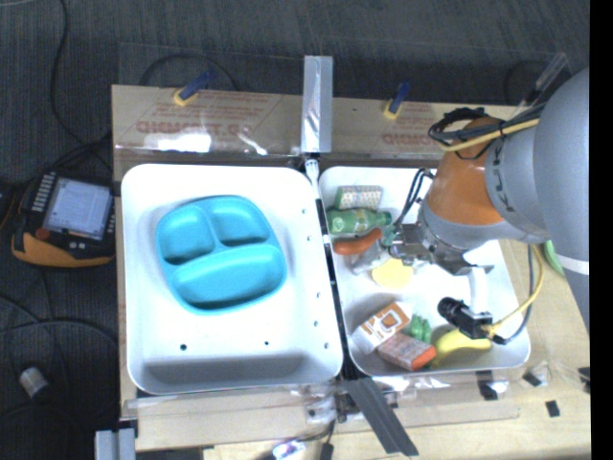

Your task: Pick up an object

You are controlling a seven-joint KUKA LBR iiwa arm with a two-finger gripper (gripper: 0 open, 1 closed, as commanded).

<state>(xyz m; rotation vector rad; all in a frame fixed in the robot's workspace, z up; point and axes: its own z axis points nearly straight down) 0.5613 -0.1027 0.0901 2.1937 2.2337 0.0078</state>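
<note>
Arm: you see the grey arm (546, 171) with its orange band (460, 195) reaching in from the right, over the right bin (517, 353).
Gripper: the gripper (400, 245) sits low in the right bin, near its left wall; you cannot tell from this view whether it is apart or together, and nothing can be seen held by it.
Objects nearest the gripper: a flat pale-yellow piece (391, 274) lies just below it; a green bottle (356, 221) lies on its side just to its left, with a red-orange item (351, 243) beneath the bottle.
Further objects in the right bin: a small pale packet with print (359, 197) lies at the top left; an orange-and-white carton (384, 323), a brown block (407, 353), a small green piece (420, 330) and a yellow banana (462, 343) crowd the lower part.
Left bin: you see the white left bin (144, 353) carrying a blue divided plate (222, 252), well apart from the gripper.
Counter: both bins rest side by side on the counter (230, 118).
</note>
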